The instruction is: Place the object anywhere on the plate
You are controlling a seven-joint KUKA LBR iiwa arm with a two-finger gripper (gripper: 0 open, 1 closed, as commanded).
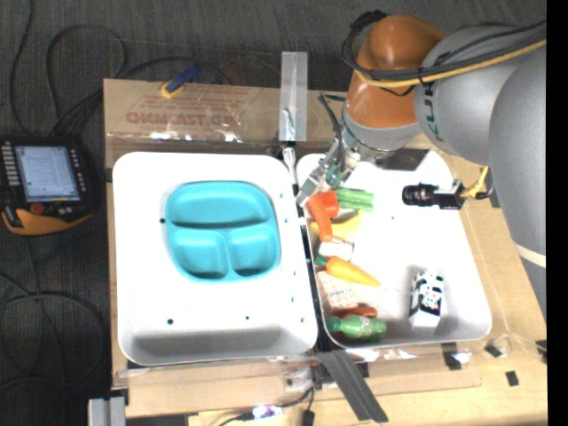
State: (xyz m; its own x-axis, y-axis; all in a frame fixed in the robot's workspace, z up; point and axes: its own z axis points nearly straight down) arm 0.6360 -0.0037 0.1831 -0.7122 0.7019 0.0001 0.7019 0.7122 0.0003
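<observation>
Camera view: gripper (327,177) sits over the right bin's (461,264) toy food (342,256). Whether it grips anything, I cannot tell. Blue plate (222,229) lies in the left bin (142,309).

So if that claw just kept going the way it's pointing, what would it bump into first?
Probably the orange toy at the top of the food pile in the right bin. The gripper points down and left at it and looks almost on it, though depth is hard to judge from this slanted view.

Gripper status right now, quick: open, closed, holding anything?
Gripper: over the right bin's toy food pile; open or closed cannot be told, and no object visibly between its fingers.
</observation>
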